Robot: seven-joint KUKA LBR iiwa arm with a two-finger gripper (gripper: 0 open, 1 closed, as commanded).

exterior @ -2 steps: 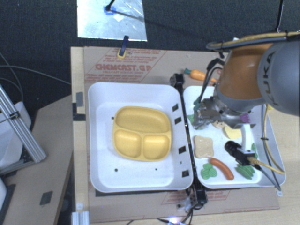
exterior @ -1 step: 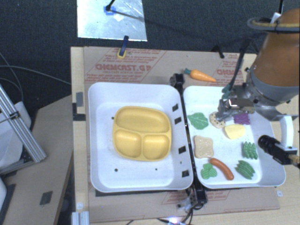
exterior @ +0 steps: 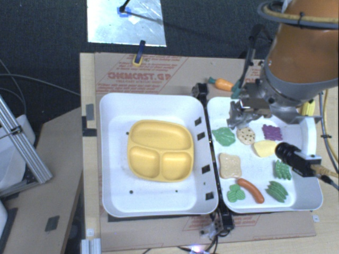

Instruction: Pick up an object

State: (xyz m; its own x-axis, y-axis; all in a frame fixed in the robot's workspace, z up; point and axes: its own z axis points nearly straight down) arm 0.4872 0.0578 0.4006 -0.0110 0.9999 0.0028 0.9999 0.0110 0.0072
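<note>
Shiny metal sheet point(exterior: 126, 14) lying at upper left of frame on dark carpet point(exterior: 42, 30). Printed cardboard point(exterior: 143, 73) spread beneath. Aluminium frame rails point(exterior: 21, 147) slanting at left edge, cables point(exterior: 32, 81) nearby.

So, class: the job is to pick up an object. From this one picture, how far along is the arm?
Done: the gripper has been brought over the right bin, by the cookie and green leaf. In hand: nothing visibly between its fingers. Left: the grasp and lift. The bread, sausage and grapes lie in the bin; the yellow tray sits in the left one.
</note>
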